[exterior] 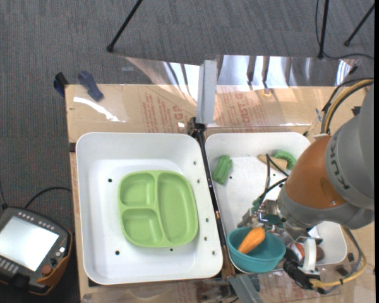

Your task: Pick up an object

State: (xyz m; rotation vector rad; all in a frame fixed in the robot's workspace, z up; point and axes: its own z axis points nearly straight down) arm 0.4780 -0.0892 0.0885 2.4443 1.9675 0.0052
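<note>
Arm low over the right bin, tool at frame lower right; can't tell its state, wrist blocks the view.

Likely target: orange carrot lying in the teal bowl, bottom-left corner of that bin, just below the tool. Looks light, stiff, smooth plastic, so probably slippery; grip across the thick middle. Green piece sits further up. Left bin holds a green divided plate. Cardboard-covered tabletop, grey carpet around.
</note>
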